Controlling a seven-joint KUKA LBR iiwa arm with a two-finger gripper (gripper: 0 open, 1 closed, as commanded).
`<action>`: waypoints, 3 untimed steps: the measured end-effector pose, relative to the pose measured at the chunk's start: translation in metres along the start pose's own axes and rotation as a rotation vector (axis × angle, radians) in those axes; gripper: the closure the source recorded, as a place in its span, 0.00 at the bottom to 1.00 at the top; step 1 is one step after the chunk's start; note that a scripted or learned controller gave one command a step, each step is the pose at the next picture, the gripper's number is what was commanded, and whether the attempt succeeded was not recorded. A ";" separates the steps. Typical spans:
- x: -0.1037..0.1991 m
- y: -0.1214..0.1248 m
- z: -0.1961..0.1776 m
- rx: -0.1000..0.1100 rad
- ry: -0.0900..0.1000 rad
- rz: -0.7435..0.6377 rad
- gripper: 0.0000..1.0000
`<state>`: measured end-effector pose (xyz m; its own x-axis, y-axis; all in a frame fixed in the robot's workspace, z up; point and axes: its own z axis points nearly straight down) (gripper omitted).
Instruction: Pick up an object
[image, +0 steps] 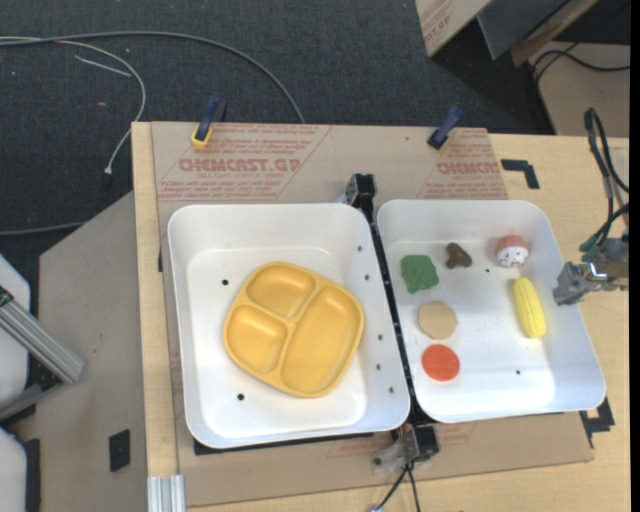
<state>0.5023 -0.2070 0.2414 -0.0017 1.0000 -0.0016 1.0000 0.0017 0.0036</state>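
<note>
- Nearest, at the front seam between the bins: a black clamp (412, 446) with a cable trailing off the bottom edge, partly cut off.
- In the right bin (575, 372), towards its front: a red-orange round piece (441, 363), lying loose on the white floor.
- Just behind it, apart from it: a flat tan disc (436, 320).
- In the left bin (190, 300), about level with these: a yellow divided plate (293, 328), three compartments, turned at a slant.
- Right side of the right bin: a yellow corn cob (529, 307), lying lengthwise front to back.
- Beside the corn cob, over the bin's right rim: a small grey metal part, seemingly the gripper (574, 283), reaching in from the right, touching no object. Too small and blurred to make out clearly; spread or closed, impossible to tell. Rest of the arm cut off by the frame.
- Farther back in the right bin: a green lumpy piece (419, 272), a small brown piece (458, 256) and a red-and-white piece (511, 252), in a loose row, each apart from the others. Exact kind of the brown piece hard to tell.
- At the far seam between the bins: another black clip (361, 187).
- On the far edge of the printed cardboard sheet (250, 165): two blue clamps (208, 121).
- Beyond that: dark carpet (330, 50) with thin pale cables lying across it.
</note>
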 end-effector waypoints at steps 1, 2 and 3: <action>0.052 0.007 -0.008 0.003 0.004 -0.003 1.00; 0.103 0.020 0.006 0.007 0.004 -0.002 1.00; 0.149 0.035 0.015 0.007 0.004 -0.004 1.00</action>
<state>0.5368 -0.0583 0.2257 -0.0054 1.0000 0.0025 1.0000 0.0054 -0.0031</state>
